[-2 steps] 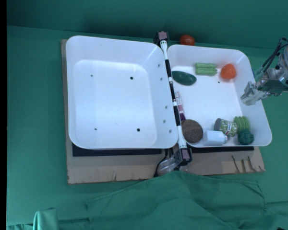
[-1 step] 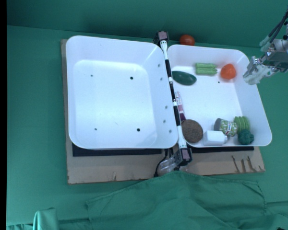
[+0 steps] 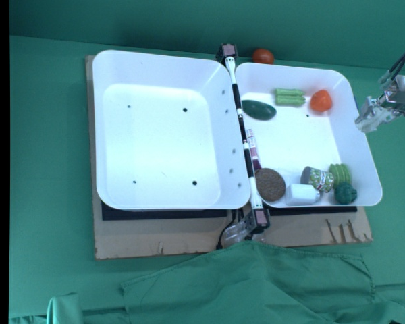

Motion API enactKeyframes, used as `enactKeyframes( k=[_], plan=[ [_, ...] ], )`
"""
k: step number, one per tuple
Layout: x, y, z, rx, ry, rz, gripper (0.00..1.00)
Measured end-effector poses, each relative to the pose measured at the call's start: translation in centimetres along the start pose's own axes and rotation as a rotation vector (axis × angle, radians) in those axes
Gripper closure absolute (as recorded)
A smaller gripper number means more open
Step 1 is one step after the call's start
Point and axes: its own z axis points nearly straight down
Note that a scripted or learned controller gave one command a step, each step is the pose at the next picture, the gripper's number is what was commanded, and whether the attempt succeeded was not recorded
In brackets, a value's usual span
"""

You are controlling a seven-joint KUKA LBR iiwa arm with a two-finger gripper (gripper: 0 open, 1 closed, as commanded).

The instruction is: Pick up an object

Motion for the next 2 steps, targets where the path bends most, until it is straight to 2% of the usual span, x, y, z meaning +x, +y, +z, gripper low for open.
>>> enactKeyframes(
  k=[1, 2],
  plan=[
    [6.9, -0.8, 1.3, -0.001, 0.004, -0.013, 1.0],
    [-0.6, -0.8, 1.2, -0.007, -0.003, -0.001, 1.0]
  ],
)
